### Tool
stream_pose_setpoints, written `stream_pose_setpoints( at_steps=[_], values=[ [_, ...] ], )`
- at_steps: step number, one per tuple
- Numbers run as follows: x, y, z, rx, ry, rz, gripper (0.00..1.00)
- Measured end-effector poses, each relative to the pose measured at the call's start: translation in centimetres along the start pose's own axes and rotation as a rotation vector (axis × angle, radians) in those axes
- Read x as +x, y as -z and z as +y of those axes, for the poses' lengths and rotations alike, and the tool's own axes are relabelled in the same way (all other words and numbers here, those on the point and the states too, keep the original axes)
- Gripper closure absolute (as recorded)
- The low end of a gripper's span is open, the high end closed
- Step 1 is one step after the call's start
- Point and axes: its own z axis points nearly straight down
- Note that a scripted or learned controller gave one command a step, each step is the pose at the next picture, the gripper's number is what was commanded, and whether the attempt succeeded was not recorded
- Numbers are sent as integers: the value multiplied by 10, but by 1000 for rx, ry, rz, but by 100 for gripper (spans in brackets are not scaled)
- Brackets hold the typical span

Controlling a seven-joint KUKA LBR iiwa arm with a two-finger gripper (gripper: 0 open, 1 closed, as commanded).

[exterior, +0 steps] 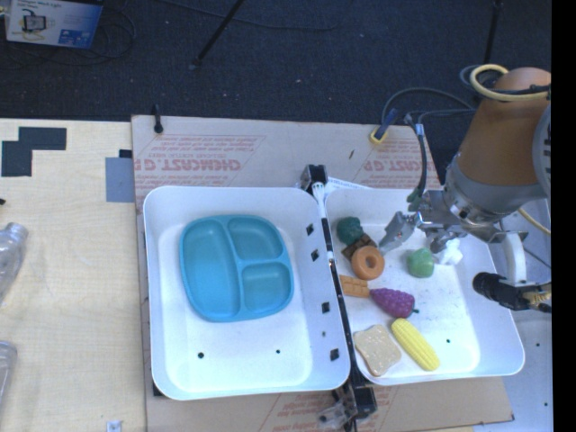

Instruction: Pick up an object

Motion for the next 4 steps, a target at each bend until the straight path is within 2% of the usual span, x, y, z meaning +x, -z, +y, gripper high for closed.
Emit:
stream_pose_setpoints(
  at_steps=[1, 2, 3, 4],
  values=[
    [3, -143, 24, 0, -2, 0, 0],
    [-6, -151, 85, -5, 2, 0, 0],
    [-5, -150, 45, -4, 0, 0, 0],
    [-5, -144, 44, 1, -4, 3, 100]
  ],
)
